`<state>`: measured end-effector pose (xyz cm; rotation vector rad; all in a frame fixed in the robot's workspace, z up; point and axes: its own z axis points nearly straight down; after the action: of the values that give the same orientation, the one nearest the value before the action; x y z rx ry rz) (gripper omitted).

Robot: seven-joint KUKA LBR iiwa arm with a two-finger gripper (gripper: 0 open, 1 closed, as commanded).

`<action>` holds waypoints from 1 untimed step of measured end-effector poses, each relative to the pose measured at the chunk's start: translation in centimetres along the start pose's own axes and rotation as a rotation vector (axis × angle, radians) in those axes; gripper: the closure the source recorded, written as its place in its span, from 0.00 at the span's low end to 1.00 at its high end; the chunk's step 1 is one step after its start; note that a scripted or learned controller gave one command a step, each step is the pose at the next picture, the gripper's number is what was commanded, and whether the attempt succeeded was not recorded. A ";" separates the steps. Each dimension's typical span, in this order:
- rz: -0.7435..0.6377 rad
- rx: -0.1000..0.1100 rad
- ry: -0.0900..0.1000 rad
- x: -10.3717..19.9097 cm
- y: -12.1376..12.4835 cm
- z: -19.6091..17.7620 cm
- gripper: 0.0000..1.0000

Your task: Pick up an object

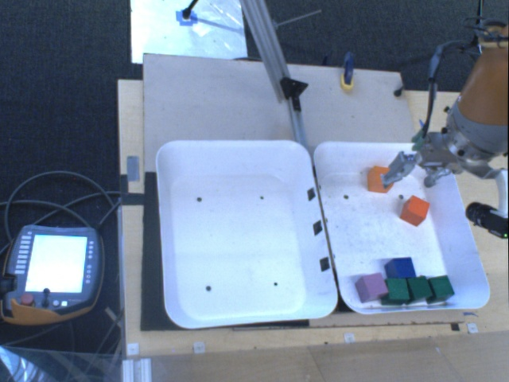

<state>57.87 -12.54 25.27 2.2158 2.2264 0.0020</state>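
In the right bin (465, 237), which is serving as the landmark here, the gripper (413, 168) is hanging over the upper part of the floor, reaching in from the bin's right side. Its fingers are showing as two separate grey prongs, so they are standing apart; one fingertip (395, 173) is lying against or just above the orange block (377, 178) near the bin's upper middle, though the slant of the view is making it hard to say whether they are touching. Nothing is sitting between the fingers, so the pick is not yet made. A second orange cube (414, 210) is resting just below and right of the first, near the bin's centre. Along the bin's lower wall a purple block (370, 286), a blue block (400, 267) and green blocks (419, 290) are crowding together. Judging from this, closing on a block and lifting it are both remaining
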 end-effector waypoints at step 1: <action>0.001 -0.001 0.000 0.0 0.0 0.0 0.00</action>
<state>57.87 -12.55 25.28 2.2166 2.2249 0.0024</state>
